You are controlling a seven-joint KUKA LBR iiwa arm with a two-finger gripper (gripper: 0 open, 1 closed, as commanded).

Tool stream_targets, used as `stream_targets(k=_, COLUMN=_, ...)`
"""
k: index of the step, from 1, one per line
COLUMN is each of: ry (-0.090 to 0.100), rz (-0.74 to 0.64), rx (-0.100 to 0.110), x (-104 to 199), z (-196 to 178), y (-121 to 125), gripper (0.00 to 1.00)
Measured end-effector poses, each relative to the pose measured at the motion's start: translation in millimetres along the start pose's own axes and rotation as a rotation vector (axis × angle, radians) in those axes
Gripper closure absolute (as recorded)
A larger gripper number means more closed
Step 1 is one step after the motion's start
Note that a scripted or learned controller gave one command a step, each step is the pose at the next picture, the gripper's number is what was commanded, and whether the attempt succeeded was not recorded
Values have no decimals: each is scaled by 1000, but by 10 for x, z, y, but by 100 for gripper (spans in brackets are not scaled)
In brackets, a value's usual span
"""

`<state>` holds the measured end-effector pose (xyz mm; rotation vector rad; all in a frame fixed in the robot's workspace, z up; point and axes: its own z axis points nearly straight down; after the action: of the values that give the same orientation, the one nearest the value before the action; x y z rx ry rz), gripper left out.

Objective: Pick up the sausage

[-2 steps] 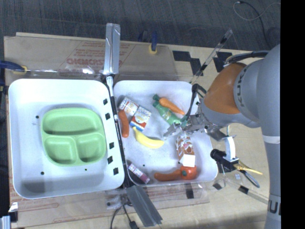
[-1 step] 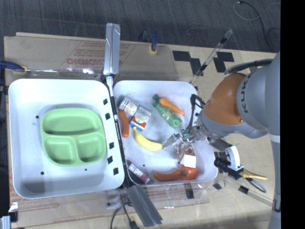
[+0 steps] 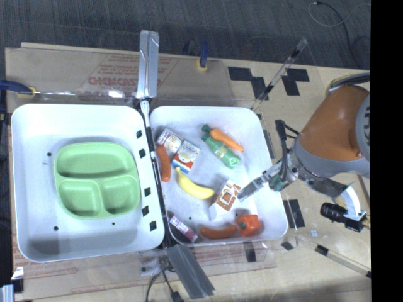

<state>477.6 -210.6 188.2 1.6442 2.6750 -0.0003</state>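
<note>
Reaching in over the right bin (image 3: 255, 115), the gripper (image 3: 247, 190) hangs just beside a small carton (image 3: 227, 195); whether its fingers are apart or closed cannot be told. Landmark: the banana (image 3: 194, 187). The sausage (image 3: 218, 232) lies below the banana, near the bin's lower wall, touching a red pepper (image 3: 249, 224). A carrot (image 3: 225, 139) lies above the banana. Nothing is held.

A green tray (image 3: 96, 180) sits in the left bin (image 3: 25, 168); banana (image 3: 194, 188) and carrot (image 3: 225, 139) lie in the right bin (image 3: 252, 121).
</note>
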Motion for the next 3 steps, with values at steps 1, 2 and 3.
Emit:
stream_targets(k=1, ry=0, rz=129, rx=0, x=-6, z=-92, y=-7, gripper=0)
stream_targets(k=2, ry=-26, rz=-108, rx=-19, x=351, z=820, y=256, gripper=0)
stream_targets(k=3, ry=-26, rz=-208, rx=-22, x=157, z=812, y=862, gripper=0)
